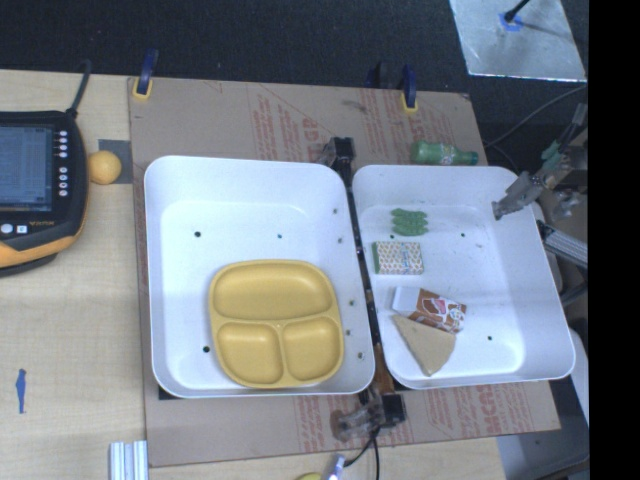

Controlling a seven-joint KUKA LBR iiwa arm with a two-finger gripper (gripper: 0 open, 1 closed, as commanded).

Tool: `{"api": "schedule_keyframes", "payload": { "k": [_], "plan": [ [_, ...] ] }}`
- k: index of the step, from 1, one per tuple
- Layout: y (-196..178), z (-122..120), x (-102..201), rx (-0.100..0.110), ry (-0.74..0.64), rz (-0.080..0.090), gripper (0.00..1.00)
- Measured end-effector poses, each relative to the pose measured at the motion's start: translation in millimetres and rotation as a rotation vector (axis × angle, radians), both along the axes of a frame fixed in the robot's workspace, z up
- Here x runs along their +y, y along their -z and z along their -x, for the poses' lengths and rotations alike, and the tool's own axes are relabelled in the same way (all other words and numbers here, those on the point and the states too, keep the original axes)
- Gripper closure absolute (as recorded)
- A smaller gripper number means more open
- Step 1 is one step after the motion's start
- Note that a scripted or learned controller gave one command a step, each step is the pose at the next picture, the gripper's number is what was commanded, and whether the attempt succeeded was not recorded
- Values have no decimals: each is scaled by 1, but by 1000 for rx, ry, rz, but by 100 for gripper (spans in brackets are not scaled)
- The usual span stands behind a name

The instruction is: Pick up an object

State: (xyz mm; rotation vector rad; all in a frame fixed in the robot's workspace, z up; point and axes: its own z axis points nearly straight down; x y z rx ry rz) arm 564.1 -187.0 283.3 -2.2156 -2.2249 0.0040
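Note:
The right bin [520,298] holds a small green piece [408,221] near its back, a patterned green-and-white packet [398,258] below it, a brown-and-white wrapper [437,311] and a tan wedge [427,345] at the front. My gripper [510,200] comes in at the right bin's back right rim, above the bin's right edge and apart from all those objects. Nothing shows between its fingers.
The left bin [180,238] holds a yellow three-compartment tray [277,322]. A green bottle [444,154] lies on the cardboard behind the right bin. A teach pendant [35,188] and a yellow ball [104,166] sit at the left. Clamps hold the cardboard's back edge.

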Motion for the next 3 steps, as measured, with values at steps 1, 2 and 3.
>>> {"api": "schedule_keyframes", "payload": {
  "k": [1,2,3],
  "plan": [
    [81,-45,48,3,-2,-1,0],
    [190,-81,92,6,-2,-1,0],
    [192,-92,57,-1,3,-1,0]
  ]
}}
